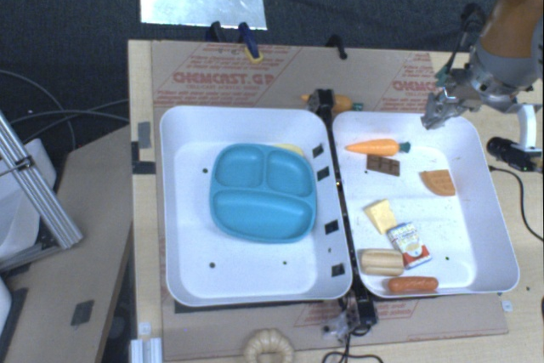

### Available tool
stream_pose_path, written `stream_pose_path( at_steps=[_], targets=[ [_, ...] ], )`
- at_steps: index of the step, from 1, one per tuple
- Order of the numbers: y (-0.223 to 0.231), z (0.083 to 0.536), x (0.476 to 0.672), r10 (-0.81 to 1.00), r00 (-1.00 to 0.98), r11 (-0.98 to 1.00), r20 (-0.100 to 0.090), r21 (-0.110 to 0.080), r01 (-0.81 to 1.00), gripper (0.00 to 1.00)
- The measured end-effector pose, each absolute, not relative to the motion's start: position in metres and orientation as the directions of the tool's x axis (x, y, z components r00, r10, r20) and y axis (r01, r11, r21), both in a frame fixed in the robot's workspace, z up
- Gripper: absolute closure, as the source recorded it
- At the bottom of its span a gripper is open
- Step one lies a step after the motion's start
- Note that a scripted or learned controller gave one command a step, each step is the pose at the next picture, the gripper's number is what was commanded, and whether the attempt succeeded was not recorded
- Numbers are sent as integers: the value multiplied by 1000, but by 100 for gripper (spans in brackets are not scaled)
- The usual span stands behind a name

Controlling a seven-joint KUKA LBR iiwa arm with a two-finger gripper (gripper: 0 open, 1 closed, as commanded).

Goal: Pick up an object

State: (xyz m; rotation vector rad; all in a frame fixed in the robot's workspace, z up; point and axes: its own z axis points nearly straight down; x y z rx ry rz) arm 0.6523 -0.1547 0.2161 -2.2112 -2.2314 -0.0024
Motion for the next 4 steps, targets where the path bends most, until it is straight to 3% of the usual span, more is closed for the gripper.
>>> stream_pose_path(
  at_steps=[2, 4],
  targets=[
    [-44, 217, 618, 1000, -10, 10, 2, -1, 1000, 100],
    [58, 221, 599, 1000, -10, 10, 2, 1, 1000, 100]
  ],
)
